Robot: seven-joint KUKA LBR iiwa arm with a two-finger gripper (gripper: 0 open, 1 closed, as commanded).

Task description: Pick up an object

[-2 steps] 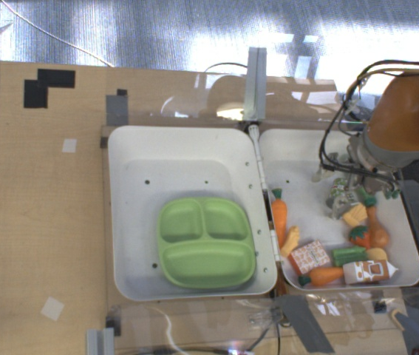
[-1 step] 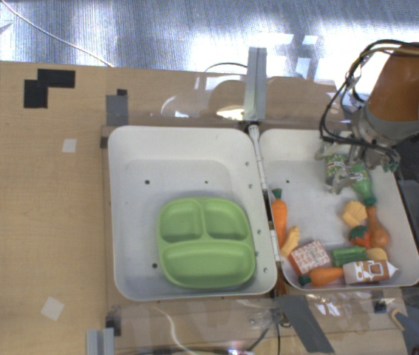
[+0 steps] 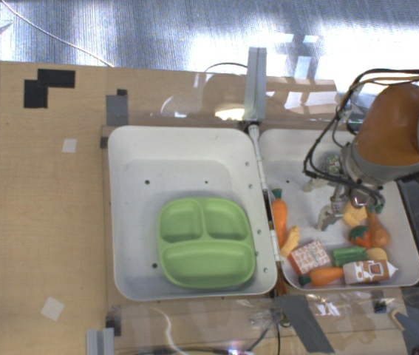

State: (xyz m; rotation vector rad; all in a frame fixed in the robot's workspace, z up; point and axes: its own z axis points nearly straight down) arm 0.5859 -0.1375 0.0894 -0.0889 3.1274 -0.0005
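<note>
The arm (image 3: 397,128) reaches in from the right over the right bin (image 3: 287,154), its orange band above the wrist. The pincer (image 3: 337,211) hangs low in that bin, just left of a pale yellow toy (image 3: 355,214); whether its fingers are wide or narrow I cannot tell, and nothing is seen between them.

The toys lie along the bin's near and right sides. A carrot (image 3: 278,214) lies by the left wall, a banana (image 3: 291,240) just below it. A small red-and-white box (image 3: 310,256) sits near the middle front, an orange piece (image 3: 323,276) beside it. A green piece (image 3: 349,255) lies right of the box, and a white carton (image 3: 368,271) lies at the front right corner. An orange pear-like toy (image 3: 378,233) rests by the right wall, near the yellow one.

The left bin (image 3: 142,161) holds a green divided plate (image 3: 206,241), flat, toward its near side. Both bins sit side by side on the tan counter (image 3: 39,220).
</note>
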